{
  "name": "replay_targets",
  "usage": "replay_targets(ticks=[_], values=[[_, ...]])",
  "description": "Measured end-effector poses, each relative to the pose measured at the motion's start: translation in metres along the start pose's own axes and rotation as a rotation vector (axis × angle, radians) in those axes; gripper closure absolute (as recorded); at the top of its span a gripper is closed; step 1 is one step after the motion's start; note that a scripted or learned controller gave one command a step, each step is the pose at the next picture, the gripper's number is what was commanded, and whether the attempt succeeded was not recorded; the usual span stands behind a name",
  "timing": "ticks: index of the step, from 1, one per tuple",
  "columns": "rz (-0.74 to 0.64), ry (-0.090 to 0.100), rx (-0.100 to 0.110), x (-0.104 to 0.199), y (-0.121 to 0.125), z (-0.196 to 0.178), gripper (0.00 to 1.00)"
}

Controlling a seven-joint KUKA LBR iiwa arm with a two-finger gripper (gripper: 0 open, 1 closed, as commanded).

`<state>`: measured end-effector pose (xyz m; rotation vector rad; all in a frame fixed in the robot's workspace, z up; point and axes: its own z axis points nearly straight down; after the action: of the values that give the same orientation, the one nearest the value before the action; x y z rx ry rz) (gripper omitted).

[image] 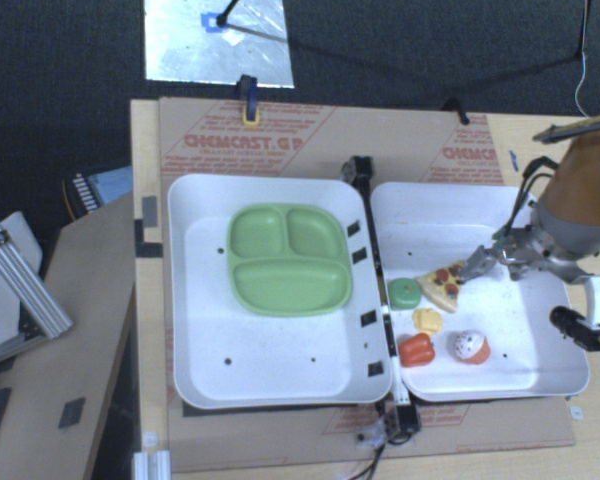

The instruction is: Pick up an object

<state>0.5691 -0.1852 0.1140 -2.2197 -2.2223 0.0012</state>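
While the fingers (468,268) reach into the right bin (540,368) from the right, their tips meet the near edge of the pizza slice (443,285); whether they are clenched on it or released, I cannot tell. Pizza slice: flat on the bin floor, just left of and below the tips, long axis slanting from upper right to lower left. Beyond it, farther from the fingers: green round piece (404,292), yellow piece (428,320), red pepper (416,349), white-and-red ball (469,346). Left bin (200,358): green divided plate (288,259).

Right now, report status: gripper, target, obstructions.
Gripper low in right bin, tip at pizza slice. Grip unconfirmed. Green round piece, yellow piece, red pepper close beside it. Green plate in left bin.
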Motion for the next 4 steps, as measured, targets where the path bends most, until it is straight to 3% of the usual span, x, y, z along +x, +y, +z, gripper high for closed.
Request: replay_targets(ticks=[1,2,4], values=[[0.0,-0.001,-0.006,-0.001,0.003,0.027,0.0],[-0.002,0.002,-0.013,0.001,0.005,0.013,1.0],[-0.004,-0.002,-0.009,0.005,0.011,-0.115,1.0]])
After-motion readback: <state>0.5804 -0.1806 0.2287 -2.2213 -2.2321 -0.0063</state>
